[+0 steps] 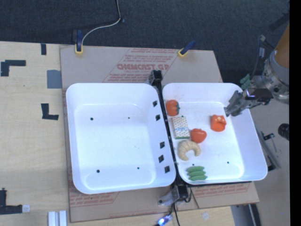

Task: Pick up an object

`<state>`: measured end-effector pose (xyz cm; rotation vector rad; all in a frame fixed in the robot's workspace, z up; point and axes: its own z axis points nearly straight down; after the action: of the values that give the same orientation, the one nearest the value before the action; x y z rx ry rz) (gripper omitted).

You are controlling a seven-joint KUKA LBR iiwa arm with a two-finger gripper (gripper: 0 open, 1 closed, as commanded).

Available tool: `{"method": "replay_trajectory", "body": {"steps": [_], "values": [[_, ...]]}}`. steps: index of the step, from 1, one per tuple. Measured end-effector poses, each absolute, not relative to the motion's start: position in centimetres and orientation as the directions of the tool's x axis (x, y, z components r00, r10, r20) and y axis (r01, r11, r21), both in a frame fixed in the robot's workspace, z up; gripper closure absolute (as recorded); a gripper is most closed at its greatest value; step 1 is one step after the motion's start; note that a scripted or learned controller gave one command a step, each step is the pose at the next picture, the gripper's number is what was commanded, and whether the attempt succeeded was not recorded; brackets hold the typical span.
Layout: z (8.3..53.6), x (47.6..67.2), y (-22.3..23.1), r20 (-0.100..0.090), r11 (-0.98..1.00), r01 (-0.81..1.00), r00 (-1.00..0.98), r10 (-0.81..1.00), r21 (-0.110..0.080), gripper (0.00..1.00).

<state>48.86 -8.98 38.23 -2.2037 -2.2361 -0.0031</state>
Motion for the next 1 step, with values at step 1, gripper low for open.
{"method": "replay_trajectory", "body": {"steps": [1], "values": [[26.91, 55.79, -1.54, 0.002, 0.009, 1.0, -0.009, 1.0, -0.009, 1.0]]}}
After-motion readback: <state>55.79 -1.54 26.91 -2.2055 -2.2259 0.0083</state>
